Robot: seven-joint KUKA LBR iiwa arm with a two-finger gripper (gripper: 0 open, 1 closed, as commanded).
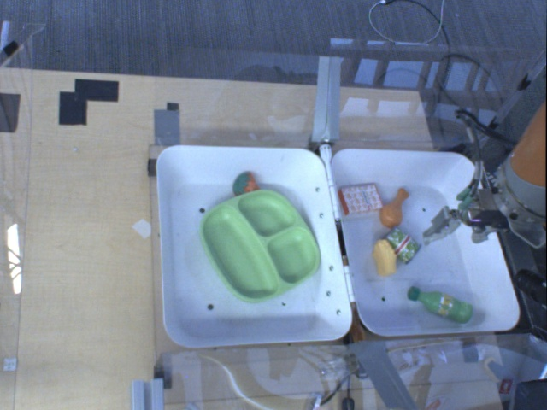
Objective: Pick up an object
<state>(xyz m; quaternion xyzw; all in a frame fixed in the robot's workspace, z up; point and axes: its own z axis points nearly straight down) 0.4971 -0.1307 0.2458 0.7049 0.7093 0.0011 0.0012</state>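
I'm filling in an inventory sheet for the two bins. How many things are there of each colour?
Green: 2, the divided tray and the bottle
Orange: 2, the drumstick toy and the small ball behind the tray
Red and white: 1, the box
Yellow and green: 1, the wrapped toy
Total: 6

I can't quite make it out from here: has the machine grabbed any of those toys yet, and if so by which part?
Nothing is held. The tool hangs over the right bin, with no toy between its fingers; the nearest toy, the green-wrapped yellow item, lies apart from it.
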